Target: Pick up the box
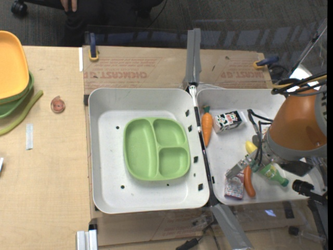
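A small black-and-white box (228, 121) lies in the back left part of the right bin (229, 95), beside an orange carrot (206, 127). My gripper (238, 169) hangs low near the front of the same bin, well in front of the box and apart from it. It sits just above a pink packet (234, 187) and next to a red sausage (250, 182). The grey arm with its orange band (299, 125) hides the bin's right side.
A green divided plate (156, 148) lies in the left bin (99, 155). A green bottle (274, 173) and a yellow item (251, 147) sit beside the gripper. Black cables (257, 120) run near the box. Yellow and green plates (11, 79) are stacked on the bench at far left.
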`<state>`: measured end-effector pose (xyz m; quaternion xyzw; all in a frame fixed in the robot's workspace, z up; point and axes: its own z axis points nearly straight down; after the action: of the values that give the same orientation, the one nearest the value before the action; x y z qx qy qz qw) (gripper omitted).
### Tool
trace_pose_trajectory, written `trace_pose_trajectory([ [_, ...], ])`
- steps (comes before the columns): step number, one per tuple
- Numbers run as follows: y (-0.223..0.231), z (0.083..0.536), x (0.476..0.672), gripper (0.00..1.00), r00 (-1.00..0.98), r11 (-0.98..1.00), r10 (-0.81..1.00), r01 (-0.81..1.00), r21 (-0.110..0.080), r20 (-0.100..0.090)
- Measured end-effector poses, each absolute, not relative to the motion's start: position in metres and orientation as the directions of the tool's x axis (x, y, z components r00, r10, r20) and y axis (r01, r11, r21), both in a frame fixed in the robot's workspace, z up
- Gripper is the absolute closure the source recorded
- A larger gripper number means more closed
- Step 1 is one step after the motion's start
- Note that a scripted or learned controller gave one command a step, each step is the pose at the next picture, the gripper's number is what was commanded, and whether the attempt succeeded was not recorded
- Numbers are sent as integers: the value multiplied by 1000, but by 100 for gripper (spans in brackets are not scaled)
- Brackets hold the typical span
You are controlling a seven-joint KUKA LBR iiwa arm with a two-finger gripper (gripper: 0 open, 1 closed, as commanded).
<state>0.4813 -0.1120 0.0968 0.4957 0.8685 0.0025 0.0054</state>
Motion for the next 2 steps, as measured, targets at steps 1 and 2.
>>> trace_pose_trajectory([
  [1, -101, 92, 478, 0, -431, 431, 902, 902, 1, 0],
  [2, -102, 100, 479, 100, -427, 427, 904, 904, 2, -1],
])
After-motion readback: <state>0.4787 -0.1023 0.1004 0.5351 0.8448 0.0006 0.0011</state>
